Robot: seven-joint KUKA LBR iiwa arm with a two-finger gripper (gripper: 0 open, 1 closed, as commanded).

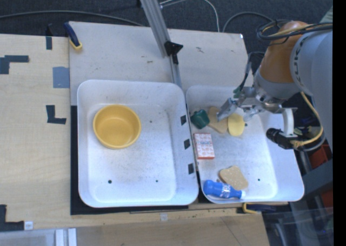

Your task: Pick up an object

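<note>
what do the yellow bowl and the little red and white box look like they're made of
Yellow bowl: probably plastic, going by its even colour, smooth matte-to-satin surface and thick rounded rim. Red and white box: likely printed cardboard, with flat faces, sharp edges and printed panels, though the print is too small to read.

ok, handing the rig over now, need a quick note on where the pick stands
Pincer: low in the right bin, at the cluster near its back left. Whether it is open or gripping cannot be told from the camera view.
Right bin: yellow piece and tan piece beside the pincer, green item to their left, red-and-white box mid-bin, bread-like slice and blue item at the front.
Left bin: yellow bowl.
Done: arm brought to the cluster.
Left: confirm a grasp, then lift.
</note>
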